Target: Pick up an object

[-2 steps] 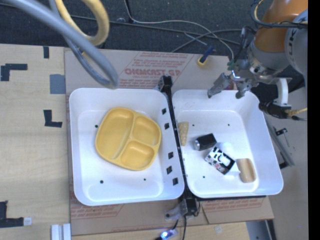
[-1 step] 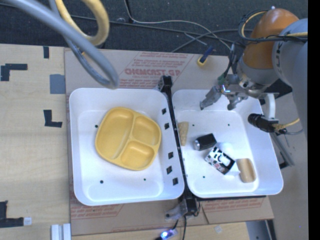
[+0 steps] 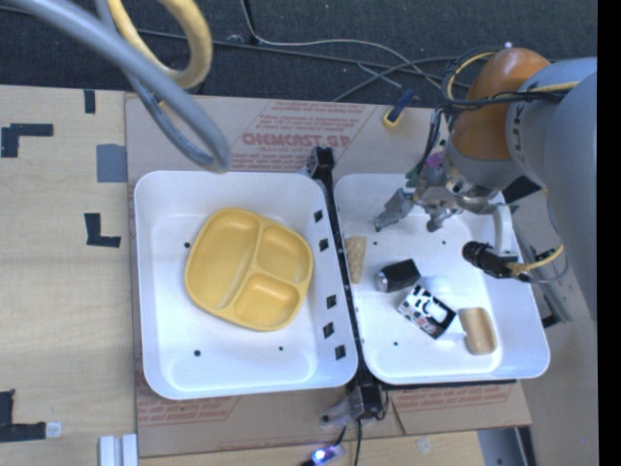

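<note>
Nearest me in the right bin (image 3: 505, 362), I see a tan block (image 3: 477, 329), a black-and-white box (image 3: 426, 311) and a dark can (image 3: 396, 276). Farther back, my gripper (image 3: 415, 212) hovers, fingers spread, pinching nothing. Yellow tray (image 3: 249, 267) sits in the bin alongside.

Red print reading "CHEMCAST GP" stands on the brown cardboard sheet (image 3: 291, 136) under the bins.
</note>
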Motion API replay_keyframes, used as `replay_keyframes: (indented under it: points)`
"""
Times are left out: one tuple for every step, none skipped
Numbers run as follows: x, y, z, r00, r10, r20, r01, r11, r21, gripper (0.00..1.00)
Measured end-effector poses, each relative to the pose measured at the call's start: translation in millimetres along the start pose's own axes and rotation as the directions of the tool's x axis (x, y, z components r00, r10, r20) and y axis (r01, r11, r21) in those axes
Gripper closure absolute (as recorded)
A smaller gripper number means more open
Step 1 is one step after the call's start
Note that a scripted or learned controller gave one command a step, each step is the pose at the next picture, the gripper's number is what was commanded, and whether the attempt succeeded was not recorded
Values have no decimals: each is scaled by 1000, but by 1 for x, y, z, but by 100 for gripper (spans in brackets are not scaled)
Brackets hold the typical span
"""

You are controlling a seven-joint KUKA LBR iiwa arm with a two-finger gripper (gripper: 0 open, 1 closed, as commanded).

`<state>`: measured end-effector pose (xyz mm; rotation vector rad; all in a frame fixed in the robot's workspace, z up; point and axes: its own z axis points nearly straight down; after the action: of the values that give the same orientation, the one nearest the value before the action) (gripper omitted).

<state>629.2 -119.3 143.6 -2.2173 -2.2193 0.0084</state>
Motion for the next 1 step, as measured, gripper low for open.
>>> replay_keyframes:
  points:
    - [-2,-1,54,1000,2,5,-2,1000,-4,0]
